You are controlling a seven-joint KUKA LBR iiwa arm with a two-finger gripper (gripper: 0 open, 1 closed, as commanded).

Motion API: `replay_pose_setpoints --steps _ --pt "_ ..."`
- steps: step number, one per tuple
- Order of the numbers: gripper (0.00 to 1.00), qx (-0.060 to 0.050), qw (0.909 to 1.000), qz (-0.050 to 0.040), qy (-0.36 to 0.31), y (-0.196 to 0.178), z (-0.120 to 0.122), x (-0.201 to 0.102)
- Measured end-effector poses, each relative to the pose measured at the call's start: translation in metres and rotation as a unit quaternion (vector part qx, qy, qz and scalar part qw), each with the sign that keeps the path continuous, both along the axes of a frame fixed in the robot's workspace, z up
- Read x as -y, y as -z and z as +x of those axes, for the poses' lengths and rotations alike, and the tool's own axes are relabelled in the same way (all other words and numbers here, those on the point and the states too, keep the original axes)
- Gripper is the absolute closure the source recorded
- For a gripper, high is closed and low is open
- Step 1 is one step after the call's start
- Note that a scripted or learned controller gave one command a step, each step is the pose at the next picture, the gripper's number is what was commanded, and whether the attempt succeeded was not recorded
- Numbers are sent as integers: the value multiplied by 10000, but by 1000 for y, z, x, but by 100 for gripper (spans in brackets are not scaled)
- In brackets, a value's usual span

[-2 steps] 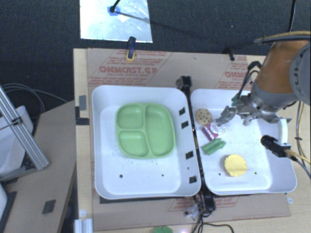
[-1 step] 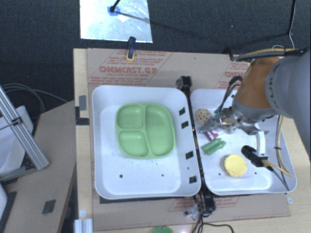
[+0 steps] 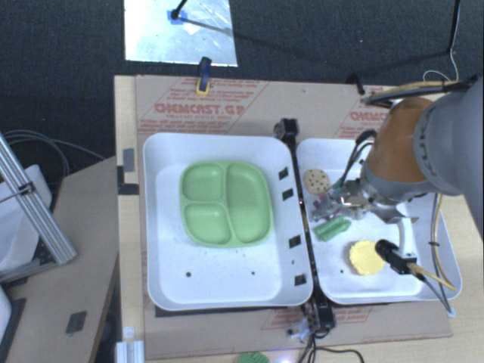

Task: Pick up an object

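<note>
The right bin (image 3: 442, 274) holds a round brown cookie with dark spots (image 3: 315, 178), a green pod-shaped piece (image 3: 331, 228) and a flat yellow disc (image 3: 365, 258). My gripper (image 3: 330, 205) reaches in from the right and hangs low over the bin's left part, between the cookie and the green piece, right above the green piece. The grey arm with its orange band (image 3: 401, 146) covers the bin's upper right. A black part of the arm's fittings (image 3: 395, 256) lies beside the yellow disc.
The left bin (image 3: 162, 274) holds a green divided plate (image 3: 226, 203) with three compartments. A black divider with clips (image 3: 295, 195) runs between the bins. Cables (image 3: 439, 278) trail over the right bin's right side.
</note>
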State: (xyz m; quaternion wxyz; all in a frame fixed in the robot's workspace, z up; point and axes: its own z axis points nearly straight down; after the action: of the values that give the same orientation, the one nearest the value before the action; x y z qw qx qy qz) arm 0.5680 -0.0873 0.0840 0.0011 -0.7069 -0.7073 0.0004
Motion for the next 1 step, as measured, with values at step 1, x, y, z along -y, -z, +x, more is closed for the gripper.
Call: replay_pose_setpoints --steps 1 --pt "100 23 10000 -3 -2 -11 2 0"
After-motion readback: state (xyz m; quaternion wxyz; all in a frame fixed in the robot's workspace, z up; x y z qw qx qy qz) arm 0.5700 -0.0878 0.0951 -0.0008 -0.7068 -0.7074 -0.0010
